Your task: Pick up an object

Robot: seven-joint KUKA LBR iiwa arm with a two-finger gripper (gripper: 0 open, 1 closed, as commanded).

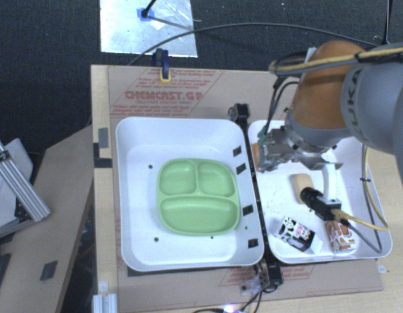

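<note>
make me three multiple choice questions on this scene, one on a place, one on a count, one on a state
1. Where does the green plate lie?
A. in the left bin
B. in the right bin
C. on the bench beyond the bins

2. How many compartments does the green plate have?
A. two
B. three
C. five

3. How does the green plate sit?
A. flat, open side up
B. flipped face down
C. propped on its edge against the bin wall

Answers:
1. A: it rests on the floor of the left bin, while the gripper is over the right bin.
2. B: two small sections at the top and one wide one below.
3. A: its compartments face the camera.
</note>
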